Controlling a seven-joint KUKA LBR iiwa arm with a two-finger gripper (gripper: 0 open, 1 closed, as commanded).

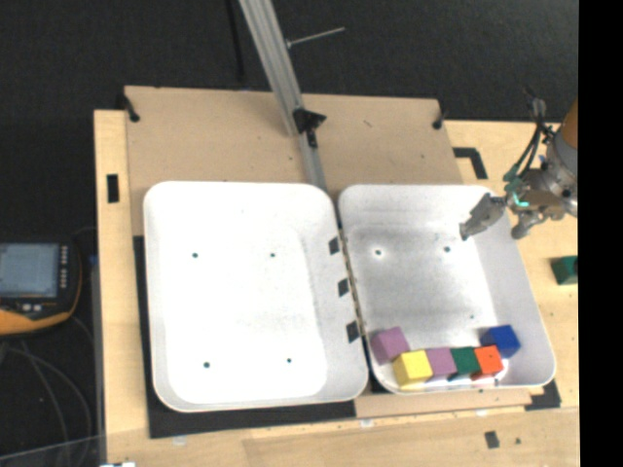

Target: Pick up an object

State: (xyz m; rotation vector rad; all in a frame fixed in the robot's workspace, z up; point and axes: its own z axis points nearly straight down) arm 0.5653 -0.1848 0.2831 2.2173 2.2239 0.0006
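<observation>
The gripper [501, 214] sits at the far right side of the right bin [428, 270], just over its rim. Its two fingers are spread apart and there is nothing between them.

The blocks are all bunched up in the near corner of that bin, well apart from the gripper. A purple block [390, 342] lies a bit on its own, farther in than the rest. Next to it is a yellow block [413, 367], then a lighter purple block [441, 361], a green block [464, 361] and an orange block [487, 360], all touching in a row along the near wall. A blue block [500, 338] rests just behind the orange one. The left bin [243, 290] has no blocks in it.

I think the job has hardly begun: the arm has to get over to the blocks first. To do this well, it would be smart to go for the purple block that lies a bit alone, because there is room for a finger on each side. The ones in the row are packed tight and close to the wall, so a finger could bump a neighbour or the bin's edge. The gripper should come straight down with fingers wide, one on each side of the block, then squeeze and lift slowly.
</observation>
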